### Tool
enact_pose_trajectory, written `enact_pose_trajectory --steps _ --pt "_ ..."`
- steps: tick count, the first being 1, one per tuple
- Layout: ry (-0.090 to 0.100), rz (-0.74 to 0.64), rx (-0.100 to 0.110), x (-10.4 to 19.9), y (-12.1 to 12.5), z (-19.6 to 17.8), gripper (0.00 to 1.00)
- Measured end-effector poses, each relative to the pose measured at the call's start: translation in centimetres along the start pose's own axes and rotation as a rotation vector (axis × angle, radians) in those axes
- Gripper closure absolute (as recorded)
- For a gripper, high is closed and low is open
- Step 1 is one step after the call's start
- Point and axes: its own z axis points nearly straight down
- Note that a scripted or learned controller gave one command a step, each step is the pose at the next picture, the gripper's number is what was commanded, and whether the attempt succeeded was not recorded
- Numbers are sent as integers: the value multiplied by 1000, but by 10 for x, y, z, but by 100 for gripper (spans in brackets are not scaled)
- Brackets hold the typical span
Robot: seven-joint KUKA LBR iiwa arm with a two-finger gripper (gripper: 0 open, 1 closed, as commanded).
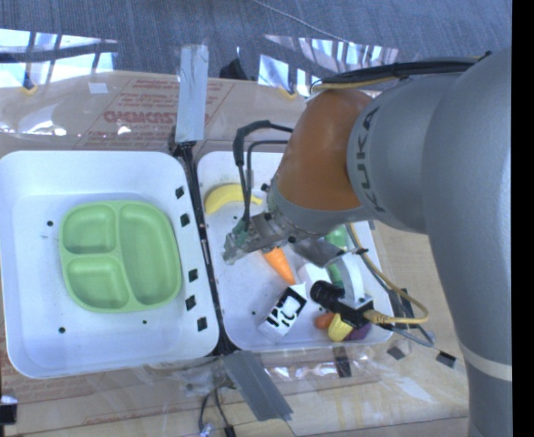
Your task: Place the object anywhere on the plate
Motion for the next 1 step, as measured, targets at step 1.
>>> enact_pose_trajectory --steps 1 --pt "-1 50 -4 97 42 -15 100"
